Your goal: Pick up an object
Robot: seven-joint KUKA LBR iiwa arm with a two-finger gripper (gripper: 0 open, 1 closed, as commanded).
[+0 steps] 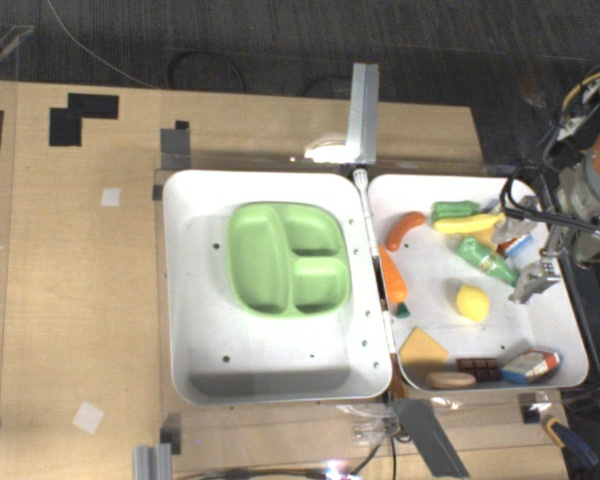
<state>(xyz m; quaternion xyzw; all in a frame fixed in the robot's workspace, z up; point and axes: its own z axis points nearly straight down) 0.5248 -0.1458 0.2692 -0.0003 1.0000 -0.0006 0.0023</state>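
The right bin [570, 328] holds several small objects. A yellow lemon [472, 303] lies near its middle, with a green bottle [485, 258] just above it. A yellow banana-like piece [468, 225] and a green vegetable [454, 210] lie at the back, a red sausage [404, 230] to their left. An orange carrot [393, 278] rests along the left wall. My gripper [533, 284] hangs low over the bin's right side, to the right of the lemon and bottle and apart from both.
A green divided tray [285, 258] sits in the left bin [195, 368]. A tan wedge [423, 348], a brown roll [450, 378], a dark bar [480, 370] and a blue-red item [532, 366] line the right bin's front. Cables crowd the right edge.
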